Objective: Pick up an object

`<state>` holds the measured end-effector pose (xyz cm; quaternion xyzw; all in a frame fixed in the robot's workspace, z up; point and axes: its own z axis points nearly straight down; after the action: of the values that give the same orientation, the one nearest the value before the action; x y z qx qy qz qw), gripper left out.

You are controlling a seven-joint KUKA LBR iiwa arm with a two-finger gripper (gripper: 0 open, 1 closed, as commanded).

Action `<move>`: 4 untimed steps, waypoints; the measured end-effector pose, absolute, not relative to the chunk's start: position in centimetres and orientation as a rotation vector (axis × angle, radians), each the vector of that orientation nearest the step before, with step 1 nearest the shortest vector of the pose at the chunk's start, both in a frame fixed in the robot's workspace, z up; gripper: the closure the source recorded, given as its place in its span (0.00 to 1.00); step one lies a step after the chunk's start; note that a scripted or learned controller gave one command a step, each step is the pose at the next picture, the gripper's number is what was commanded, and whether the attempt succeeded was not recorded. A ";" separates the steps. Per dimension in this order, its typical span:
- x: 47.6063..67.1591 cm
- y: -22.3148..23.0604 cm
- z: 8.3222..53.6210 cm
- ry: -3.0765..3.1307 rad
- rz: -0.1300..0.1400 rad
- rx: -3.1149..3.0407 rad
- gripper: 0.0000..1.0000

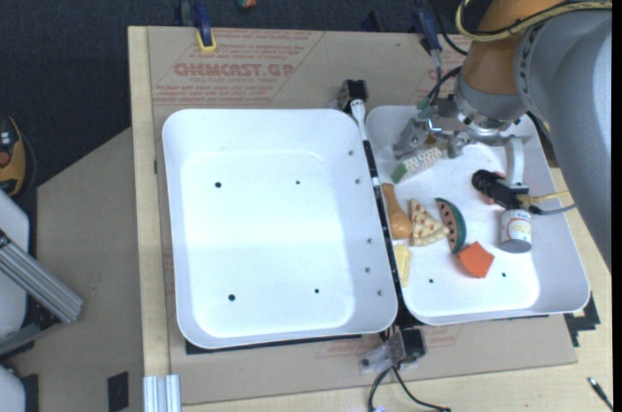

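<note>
crowding tool [428, 140]: brush [418, 164], bottle [516, 230]

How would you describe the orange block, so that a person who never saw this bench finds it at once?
Look at the right bin, the one holding all the small items. The orange block lies near its front, below the curved green piece and left of the small jar. It is the only plain, bright orange, angular thing there; the other pieces are rounded or darker.
</note>
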<state>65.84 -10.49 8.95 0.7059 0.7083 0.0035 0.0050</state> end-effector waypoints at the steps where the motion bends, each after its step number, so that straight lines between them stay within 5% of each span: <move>1: 66.9 0.6 19.3 2.227 0.015 2.205 0.00; 3: 66.8 6.0 37.6 2.218 0.018 2.211 0.00; 4: 66.7 5.9 37.9 2.221 0.003 2.215 1.00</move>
<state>66.70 5.94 37.86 0.7063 0.7080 0.0011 0.0024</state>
